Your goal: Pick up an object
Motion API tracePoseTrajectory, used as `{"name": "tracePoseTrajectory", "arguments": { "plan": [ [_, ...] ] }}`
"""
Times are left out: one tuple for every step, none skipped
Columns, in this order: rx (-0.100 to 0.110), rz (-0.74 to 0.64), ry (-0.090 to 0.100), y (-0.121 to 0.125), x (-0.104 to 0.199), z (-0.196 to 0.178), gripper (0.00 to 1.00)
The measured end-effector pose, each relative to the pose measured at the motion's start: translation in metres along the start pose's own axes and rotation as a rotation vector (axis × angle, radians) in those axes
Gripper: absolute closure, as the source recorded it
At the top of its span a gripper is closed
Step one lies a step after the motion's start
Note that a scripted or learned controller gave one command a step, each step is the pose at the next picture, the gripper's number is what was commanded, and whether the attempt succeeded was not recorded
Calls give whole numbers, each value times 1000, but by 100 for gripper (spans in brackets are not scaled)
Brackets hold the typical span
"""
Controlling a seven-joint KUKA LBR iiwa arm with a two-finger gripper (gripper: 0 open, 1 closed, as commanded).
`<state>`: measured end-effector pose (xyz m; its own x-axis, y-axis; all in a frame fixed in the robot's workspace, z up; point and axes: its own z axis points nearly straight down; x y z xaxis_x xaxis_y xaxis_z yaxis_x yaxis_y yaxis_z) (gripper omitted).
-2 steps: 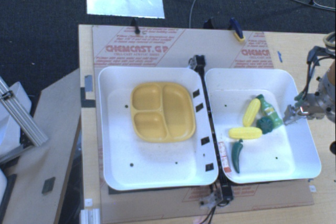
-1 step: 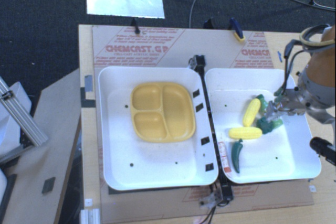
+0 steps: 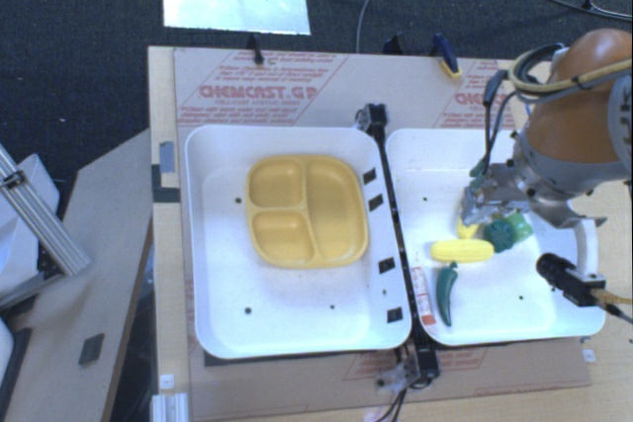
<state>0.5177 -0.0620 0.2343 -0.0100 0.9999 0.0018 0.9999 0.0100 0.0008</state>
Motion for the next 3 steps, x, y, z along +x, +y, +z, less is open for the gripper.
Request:
{"name": "tracePoseTrajectory", "arguments": {
  "plan": [
    [0, 0, 0, 5, 47, 7, 100],
    [-2, -1, 0, 25, 108, 8, 100],
    [-1, -2, 1, 36, 172, 11, 100]
  ]
}}
